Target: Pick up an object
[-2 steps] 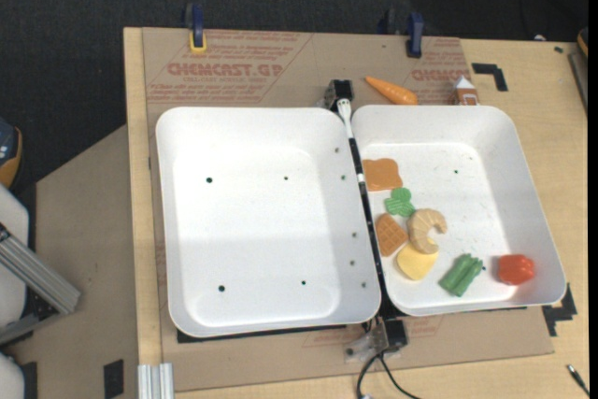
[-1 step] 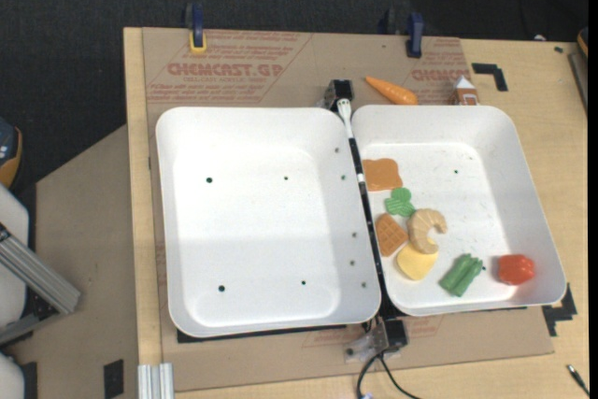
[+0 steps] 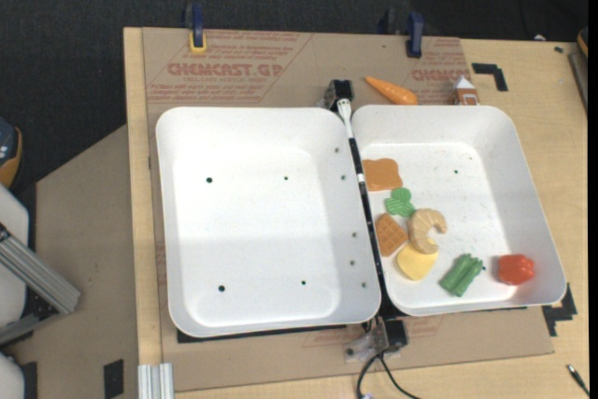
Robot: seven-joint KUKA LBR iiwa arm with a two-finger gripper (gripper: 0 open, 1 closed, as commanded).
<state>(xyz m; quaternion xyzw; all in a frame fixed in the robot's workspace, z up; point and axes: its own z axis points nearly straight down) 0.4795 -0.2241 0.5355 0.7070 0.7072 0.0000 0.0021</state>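
**While the pick is pending: where the candidates lie**

Although the gripper's state cannot be told, its arm enters from the right. Print on the brown board (image 3: pixel 224 68) reads "CHEMCAST GP". Beyond the shallow white plastic left bin (image 3: pixel 187 163), the matching right bin (image 3: pixel 523 154) holds a long green toy vegetable (image 3: pixel 462 275), lying diagonally. The round red toy tomato (image 3: pixel 515 268) is probably the nearest target.

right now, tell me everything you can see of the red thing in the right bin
The red object is small, rounded and glossy, like a toy tomato, apparently plastic. It lies in the right bin, near the near right corner, close to the rim. It touches nothing else; the green toy lies just to its left, apart from it.
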